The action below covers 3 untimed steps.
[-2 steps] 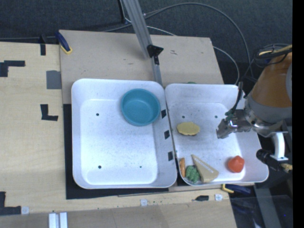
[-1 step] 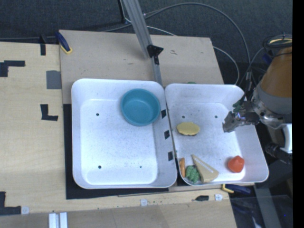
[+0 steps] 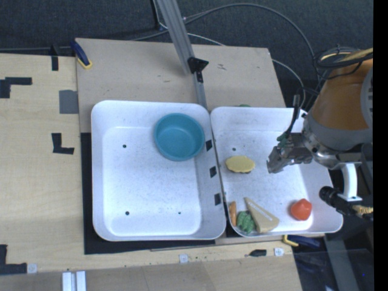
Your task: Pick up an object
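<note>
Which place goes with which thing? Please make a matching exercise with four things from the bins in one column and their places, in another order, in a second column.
Things:
1. bowl
2. tomato
3. yellow disc
4. wedge

Places:
A. right bin, near its middle, just left of the gripper
B. left bin, upper right part
C. right bin, lower right corner
D. right bin, bottom edge, beside a green item

Pairs: 1-B, 2-C, 3-A, 4-D
</note>
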Available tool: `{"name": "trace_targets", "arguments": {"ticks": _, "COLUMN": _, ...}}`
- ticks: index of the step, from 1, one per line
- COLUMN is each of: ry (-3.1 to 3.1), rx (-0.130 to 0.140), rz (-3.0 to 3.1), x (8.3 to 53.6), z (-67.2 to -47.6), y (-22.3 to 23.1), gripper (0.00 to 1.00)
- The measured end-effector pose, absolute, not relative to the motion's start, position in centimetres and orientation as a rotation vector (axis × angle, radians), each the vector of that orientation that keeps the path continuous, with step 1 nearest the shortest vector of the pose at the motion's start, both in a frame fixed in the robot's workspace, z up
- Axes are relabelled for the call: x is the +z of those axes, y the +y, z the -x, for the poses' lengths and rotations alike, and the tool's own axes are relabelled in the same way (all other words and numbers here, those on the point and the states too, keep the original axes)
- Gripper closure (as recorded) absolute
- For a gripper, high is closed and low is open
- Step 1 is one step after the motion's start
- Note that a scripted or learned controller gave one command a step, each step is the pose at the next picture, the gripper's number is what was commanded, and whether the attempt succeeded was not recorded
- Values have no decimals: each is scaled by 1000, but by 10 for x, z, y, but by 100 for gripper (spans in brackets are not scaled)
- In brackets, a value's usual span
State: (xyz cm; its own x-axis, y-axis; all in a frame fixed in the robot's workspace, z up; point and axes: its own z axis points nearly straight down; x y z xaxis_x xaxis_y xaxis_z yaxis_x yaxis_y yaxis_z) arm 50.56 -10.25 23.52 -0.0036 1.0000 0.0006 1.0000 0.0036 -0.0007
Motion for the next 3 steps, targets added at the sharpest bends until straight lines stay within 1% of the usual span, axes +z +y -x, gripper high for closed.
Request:
{"name": "trace_targets", "arguments": {"ticks": 1, "ry": -2225, "rx": 1, "rz": 2216, "x": 226, "z": -502, "y": -56, "gripper": 100}}
{"name": "trace_targets", "arguments": {"ticks": 2, "ry": -2225, "rx": 0, "rz": 2216, "x": 226, "z": -508, "y": -13, "gripper": 100}}
{"name": "trace_targets", "arguments": {"ticks": 3, "ry": -2226, "rx": 0, "rz": 2216, "x": 232, "z": -507, "y": 31, "gripper": 100}}
